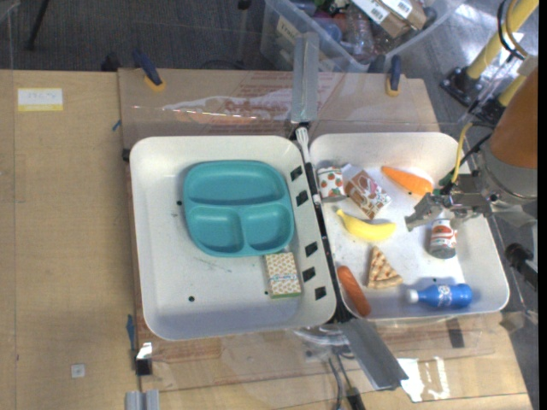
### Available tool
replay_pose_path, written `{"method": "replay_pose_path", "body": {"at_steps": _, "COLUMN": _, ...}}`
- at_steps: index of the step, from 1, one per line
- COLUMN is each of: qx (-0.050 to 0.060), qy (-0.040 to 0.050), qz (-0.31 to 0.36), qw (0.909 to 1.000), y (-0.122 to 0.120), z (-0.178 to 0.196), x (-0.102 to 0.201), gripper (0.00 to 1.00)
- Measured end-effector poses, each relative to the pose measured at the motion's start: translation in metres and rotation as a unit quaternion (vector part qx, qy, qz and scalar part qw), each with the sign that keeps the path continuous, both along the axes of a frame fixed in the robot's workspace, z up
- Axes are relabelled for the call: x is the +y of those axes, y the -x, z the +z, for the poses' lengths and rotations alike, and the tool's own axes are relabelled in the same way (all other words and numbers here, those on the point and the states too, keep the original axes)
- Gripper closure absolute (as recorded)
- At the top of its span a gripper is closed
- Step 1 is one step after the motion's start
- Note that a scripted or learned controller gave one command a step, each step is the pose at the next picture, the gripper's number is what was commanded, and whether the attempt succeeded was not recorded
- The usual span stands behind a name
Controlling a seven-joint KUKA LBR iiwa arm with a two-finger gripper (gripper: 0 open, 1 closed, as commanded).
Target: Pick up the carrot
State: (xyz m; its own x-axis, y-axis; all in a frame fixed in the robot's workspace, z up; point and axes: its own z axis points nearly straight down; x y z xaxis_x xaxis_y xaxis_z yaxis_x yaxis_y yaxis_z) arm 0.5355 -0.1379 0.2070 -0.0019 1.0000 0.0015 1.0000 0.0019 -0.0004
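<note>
Orange and tapered, the carrot (407,178) lay in the right bin (479,254), near its far wall, pointing leftward with its thick end toward the arm. The gripper (425,207) hovered just beside and slightly nearer the camera than the carrot, its grey fingers (418,214) spread apart with nothing between them. It reached in from the right, above the bin floor, and its tips pointed left toward the banana (367,225).

Around the carrot in the same bin were a small red-and-white carton (367,193) and a little strawberry-printed can (330,181) to its left. The yellow banana lay near the bin's middle. A small can (442,238) stood just below the gripper. Nearer the front edge sat a slice of pizza (382,269), a red sausage (353,289) and a blue bottle (441,295) lying on its side.

The left bin (154,254) held a teal divided plate (237,207) and, just beside its near corner, a small patterned box (282,273). Both bins sat side by side on the wooden table (60,229). A clear tub of assorted clutter (367,7) stood beyond the table.
</note>
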Motion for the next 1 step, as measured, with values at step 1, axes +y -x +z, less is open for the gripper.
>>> {"method": "replay_pose_path", "body": {"at_steps": 1, "qx": -0.001, "qy": 0.001, "qz": 0.003, "qw": 1.0, "y": -0.0996, "z": -0.0232, "x": 0.0106, "gripper": 0.0}}
